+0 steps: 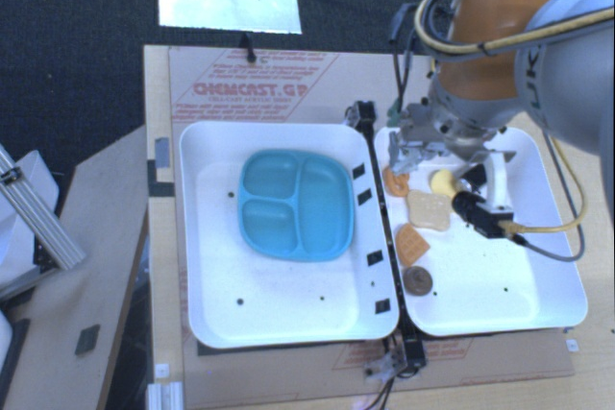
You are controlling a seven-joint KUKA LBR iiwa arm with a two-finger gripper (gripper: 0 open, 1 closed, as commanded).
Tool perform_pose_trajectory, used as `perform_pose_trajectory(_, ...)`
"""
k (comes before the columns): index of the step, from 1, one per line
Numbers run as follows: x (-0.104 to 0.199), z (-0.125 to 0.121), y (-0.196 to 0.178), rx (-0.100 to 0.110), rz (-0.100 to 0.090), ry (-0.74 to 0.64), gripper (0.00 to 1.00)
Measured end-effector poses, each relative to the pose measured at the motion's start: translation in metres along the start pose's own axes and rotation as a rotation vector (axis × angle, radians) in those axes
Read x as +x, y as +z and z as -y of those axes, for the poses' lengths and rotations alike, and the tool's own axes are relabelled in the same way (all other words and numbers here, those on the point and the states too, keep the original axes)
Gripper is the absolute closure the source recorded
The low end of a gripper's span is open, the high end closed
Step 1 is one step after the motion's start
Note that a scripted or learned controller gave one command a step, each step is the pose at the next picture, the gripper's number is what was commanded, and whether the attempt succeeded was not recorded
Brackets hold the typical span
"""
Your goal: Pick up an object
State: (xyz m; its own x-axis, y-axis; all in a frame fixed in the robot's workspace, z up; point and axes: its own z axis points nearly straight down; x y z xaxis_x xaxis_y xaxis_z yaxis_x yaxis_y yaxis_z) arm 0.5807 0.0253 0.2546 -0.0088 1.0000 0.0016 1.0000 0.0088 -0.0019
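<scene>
In the right bin [538, 298], several small food-like items lie along the left side. They are an orange piece [395, 180], a yellow round piece [442, 181], a pale bread-like slice [429, 210], an orange wedge [411, 245] and a brown round disc [417, 280]. My gripper [411, 156] hangs low over the far left corner of this bin. It is directly above the orange piece and beside the yellow one. The wrist hides the gripper's tips, and I see nothing held.
The left bin [216, 302] holds a blue divided plate [296, 205]. A black clip strip [375, 206] runs along the seam between the bins. A yellow cable [548, 230] loops from the wrist over the right bin's right half.
</scene>
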Motion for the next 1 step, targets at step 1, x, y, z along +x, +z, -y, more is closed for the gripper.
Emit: perform_pose_trajectory(1, 0.0494, 0.0090, 0.0196, -0.001, 0.000, -0.001, 1.00)
